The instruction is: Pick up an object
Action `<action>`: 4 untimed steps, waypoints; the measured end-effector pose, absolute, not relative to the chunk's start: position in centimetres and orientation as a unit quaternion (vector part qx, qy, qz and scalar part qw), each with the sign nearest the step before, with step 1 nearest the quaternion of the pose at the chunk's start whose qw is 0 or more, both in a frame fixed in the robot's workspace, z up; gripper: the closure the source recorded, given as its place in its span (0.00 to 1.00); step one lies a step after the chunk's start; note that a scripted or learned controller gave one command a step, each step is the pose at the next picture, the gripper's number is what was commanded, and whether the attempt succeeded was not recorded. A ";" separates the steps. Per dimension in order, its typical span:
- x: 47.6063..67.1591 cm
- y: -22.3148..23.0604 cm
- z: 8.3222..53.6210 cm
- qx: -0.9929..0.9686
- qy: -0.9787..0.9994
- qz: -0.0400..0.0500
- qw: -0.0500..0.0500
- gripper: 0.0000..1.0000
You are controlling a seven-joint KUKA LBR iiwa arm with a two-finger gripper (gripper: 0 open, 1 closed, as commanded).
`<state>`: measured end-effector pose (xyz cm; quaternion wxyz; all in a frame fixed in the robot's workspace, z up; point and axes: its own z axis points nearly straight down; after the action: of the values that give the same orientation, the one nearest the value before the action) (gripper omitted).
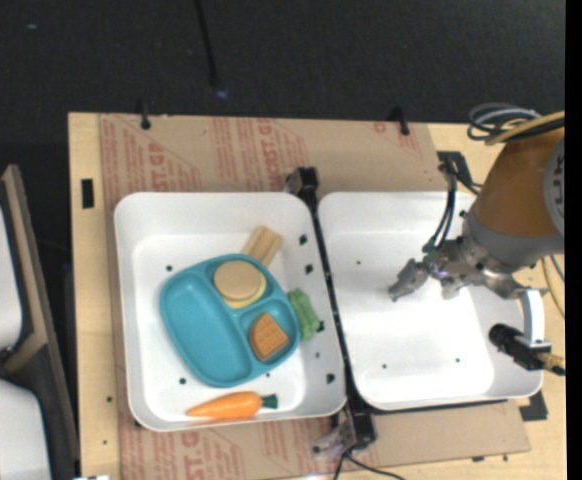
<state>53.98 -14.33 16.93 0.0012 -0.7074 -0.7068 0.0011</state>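
two bins sit side by side on the bench [91, 268], the left bin [136, 268] touching the right bin [371, 368] along a shared middle edge. in the left bin lies a divided tray [201, 333], roughly at its centre. on the tray, a round biscuit [241, 281] rests in the far compartment and a waffle piece [269, 336] in the near right one. a wooden block [264, 243] lies just behind the tray, touching or nearly touching its far rim. a leafy piece [304, 313] sits just beside the tray's right edge. a carrot [233, 405] lies in front of the tray, near the bin's front wall. the gripper [426, 278] hangs over the right bin.
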 end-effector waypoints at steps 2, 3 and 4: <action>54.4 -15.0 10.0 -0.707 -0.707 0.000 0.000 0.00; 54.4 -15.0 11.1 -0.708 -0.706 -0.001 -0.001 1.00; 53.9 -14.5 16.0 -0.707 -0.707 -0.001 -0.002 1.00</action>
<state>53.86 -14.49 15.96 -0.0019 -0.7071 -0.7071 -0.0013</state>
